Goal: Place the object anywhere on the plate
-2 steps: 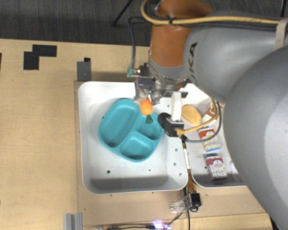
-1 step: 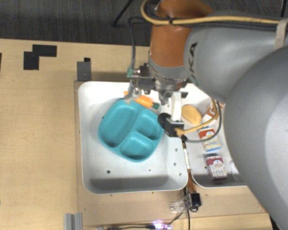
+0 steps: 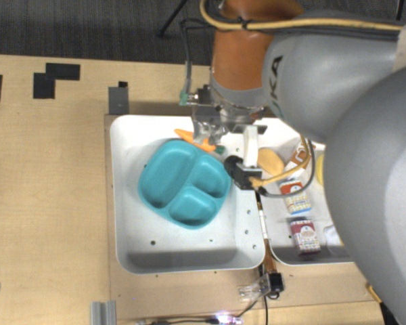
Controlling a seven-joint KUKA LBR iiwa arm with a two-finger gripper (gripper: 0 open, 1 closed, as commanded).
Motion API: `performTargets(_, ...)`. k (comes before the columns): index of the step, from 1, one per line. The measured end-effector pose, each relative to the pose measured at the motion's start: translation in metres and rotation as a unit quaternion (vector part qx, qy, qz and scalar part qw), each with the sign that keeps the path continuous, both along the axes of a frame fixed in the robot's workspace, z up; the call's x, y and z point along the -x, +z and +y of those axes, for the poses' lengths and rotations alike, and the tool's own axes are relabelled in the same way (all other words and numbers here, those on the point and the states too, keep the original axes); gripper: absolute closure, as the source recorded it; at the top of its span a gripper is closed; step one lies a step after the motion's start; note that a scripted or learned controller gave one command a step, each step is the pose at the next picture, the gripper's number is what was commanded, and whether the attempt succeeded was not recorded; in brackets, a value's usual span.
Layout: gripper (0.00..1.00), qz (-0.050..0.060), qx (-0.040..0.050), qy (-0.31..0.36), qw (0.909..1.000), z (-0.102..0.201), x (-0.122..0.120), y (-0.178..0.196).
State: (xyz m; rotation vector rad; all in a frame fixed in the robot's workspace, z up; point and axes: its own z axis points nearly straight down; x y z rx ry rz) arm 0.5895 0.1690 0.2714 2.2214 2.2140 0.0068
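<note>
Carrot [image 3: 188, 136] lies in the left bin [image 3: 132, 249], touching the teal plate's [image 3: 183, 181] far rim, directly under the gripper [image 3: 207, 139]; whether that claw grips it, I cannot tell.

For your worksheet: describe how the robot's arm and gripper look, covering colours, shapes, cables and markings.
The arm is bulky, rounded and grey, with an orange band above the wrist. A yellowish cable loops over the band and runs along the arm. Dark lettering marks the grey shell. The gripper is small, metallic and grey, hung with thin wires.
</note>
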Motion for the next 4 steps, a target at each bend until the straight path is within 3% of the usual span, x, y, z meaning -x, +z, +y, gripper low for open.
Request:
performTargets(1, 1.00, 0.003, -0.0018, -0.017, 0.9999, 0.066, -0.016, -0.013)
performTargets(2, 0.00, 0.002, -0.0008, -0.017, 0.9999, 0.064, -0.017, -0.012)
performTargets(3, 0.00, 0.002, -0.0008, -0.017, 0.9999, 0.064, -0.017, -0.012)
performTargets(4, 0.00, -0.001, -0.0007, 0.112, 0.9937, 0.059, 0.024, 0.063)
